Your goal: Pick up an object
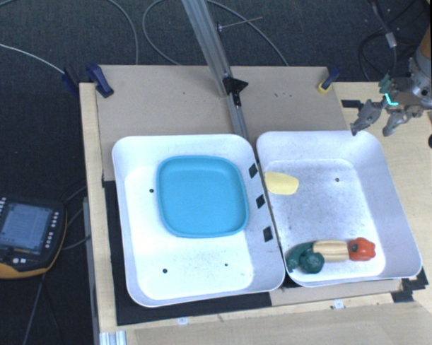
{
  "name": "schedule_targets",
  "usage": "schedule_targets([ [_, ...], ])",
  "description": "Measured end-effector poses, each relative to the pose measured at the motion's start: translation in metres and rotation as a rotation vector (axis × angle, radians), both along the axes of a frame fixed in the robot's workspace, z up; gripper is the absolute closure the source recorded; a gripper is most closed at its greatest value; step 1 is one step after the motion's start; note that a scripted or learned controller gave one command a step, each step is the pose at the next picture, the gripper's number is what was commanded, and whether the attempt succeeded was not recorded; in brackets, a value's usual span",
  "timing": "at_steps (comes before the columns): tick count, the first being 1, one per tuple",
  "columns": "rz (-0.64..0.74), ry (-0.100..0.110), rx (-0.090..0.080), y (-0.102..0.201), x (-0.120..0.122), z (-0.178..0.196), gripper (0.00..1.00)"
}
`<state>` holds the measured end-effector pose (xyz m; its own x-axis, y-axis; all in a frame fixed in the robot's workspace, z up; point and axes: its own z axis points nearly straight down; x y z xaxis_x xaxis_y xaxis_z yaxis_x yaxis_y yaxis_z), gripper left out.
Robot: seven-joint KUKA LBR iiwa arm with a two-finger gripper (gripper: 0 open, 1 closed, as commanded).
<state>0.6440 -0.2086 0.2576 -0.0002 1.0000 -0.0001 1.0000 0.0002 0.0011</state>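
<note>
Camera view, quick pass: we are seeing the gripper (378, 124) sitting at about 2 o'clock of the frame, hovering over the bench (284, 106) just past the top right corner of the right bin (386, 190). Its two fingers (361, 118) are spread apart with nothing between them, so we are logging it as released and carrying nothing. A small teal light is glowing on the wrist just above the fingers.

We are counting four objects in the right bin. A yellow piece (281, 183) is lying at 9 o'clock of that bin, close to its left wall. Along the 6 o'clock edge three things are lining up in a row: a dark green object (305, 260) on the left, a tan cylinder (330, 250) in the middle, touching it, and a red object (361, 249) on the right, touching the tan cylinder's other end. We are not making out what the green and red ones are. All of them are sitting well apart from the gripper.

The left bin (133, 228) is holding a blue square plate (203, 195), lying flat toward 12 o'clock of that bin. A metal post (215, 48) is running from 12 o'clock of the frame down between the two bins. At 9 o'clock of the frame, off the bench, a teach pendant (23, 235) is lying on the dark floor, with cables looping nearby.
</note>
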Motion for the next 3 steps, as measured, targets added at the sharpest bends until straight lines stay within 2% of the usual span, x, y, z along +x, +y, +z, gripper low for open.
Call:
schedule_targets([
  [1, 0.0, 0.0, 0.0, 0.0, 0.0, 0.0, 0.0],
  [2, 0.0, 0.004, 0.001, 0.003, 0.007, -0.046, 0.0],
  [3, 0.0, 0.006, 0.001, -0.002, 0.004, -0.107, 0.0],
])
